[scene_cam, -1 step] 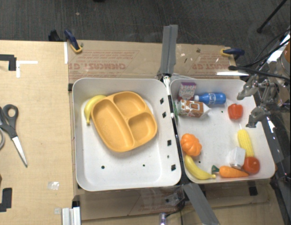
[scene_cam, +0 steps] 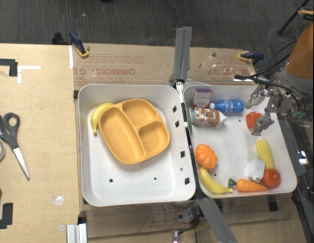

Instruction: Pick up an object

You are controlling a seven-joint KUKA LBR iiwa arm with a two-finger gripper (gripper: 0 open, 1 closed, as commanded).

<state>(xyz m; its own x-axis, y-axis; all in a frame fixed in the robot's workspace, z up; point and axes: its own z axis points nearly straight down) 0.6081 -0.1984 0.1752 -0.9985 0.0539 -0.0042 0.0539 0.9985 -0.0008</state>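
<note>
The tool hangs over the right white bin, just beside a small red rounded toy at the bin's far right (likely its target); whether it grips, I cannot tell.

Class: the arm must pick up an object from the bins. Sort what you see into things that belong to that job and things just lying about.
Job: gripper, red pepper, corn, pumpkin, banana, carrot, tomato, blue bottle, carton.

Lying about: scissors, clamps.
</note>
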